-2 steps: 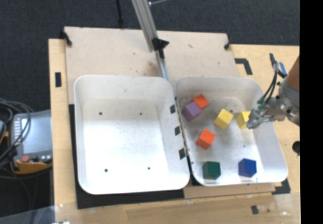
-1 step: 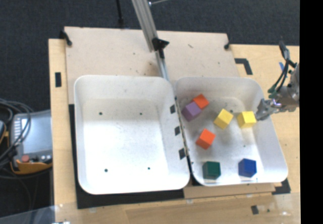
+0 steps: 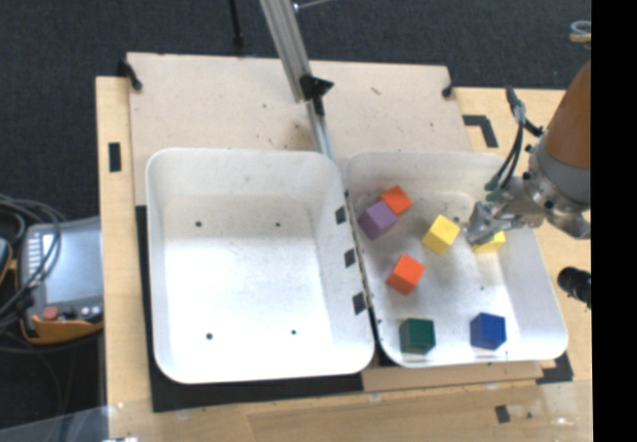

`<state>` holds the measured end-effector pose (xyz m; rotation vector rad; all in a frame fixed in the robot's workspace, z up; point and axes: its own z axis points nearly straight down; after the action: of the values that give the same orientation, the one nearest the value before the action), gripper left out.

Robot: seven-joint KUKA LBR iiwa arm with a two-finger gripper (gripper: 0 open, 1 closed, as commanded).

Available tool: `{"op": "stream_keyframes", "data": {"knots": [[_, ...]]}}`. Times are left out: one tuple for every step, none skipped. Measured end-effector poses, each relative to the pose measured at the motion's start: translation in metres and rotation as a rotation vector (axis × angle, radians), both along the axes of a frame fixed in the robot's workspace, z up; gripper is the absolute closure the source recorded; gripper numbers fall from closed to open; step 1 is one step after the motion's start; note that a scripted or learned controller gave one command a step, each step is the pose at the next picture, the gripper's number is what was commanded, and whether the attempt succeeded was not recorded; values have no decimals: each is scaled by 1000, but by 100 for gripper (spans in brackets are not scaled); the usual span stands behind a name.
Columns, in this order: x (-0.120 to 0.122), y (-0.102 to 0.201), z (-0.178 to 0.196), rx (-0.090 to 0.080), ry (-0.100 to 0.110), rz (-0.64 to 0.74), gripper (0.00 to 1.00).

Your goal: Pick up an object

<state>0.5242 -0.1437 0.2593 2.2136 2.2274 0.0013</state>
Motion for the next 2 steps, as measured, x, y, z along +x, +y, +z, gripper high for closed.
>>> {"op": "stream_keyframes", "data": {"knots": [[0,47,5,2,0,1,100],[3,101,12,2,-2,2,100]]}}
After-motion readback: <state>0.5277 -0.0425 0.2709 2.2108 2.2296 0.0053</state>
